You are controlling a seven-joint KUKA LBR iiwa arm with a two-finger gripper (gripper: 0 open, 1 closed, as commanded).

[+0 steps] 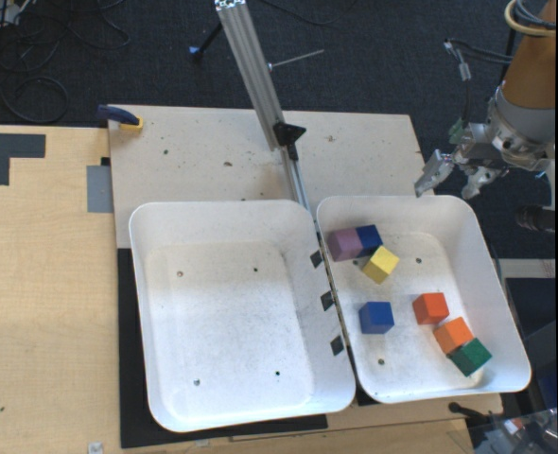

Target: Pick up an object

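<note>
End effector [452,179] fingers spread wide, holding nothing, above back rim of right bin [506,282], 7 cubes inside

- Two white bins [227,414], speckled with dark dots.
- Right bin, 11 o'clock: purple cube [344,244], dark blue cube [369,236], yellow cube [381,264].
- Centre: blue cube [376,317].
- 4 o'clock: two orange cubes [431,307], green cube [470,357].
- Pale wooden worktop [43,291] with grey patches.
</note>
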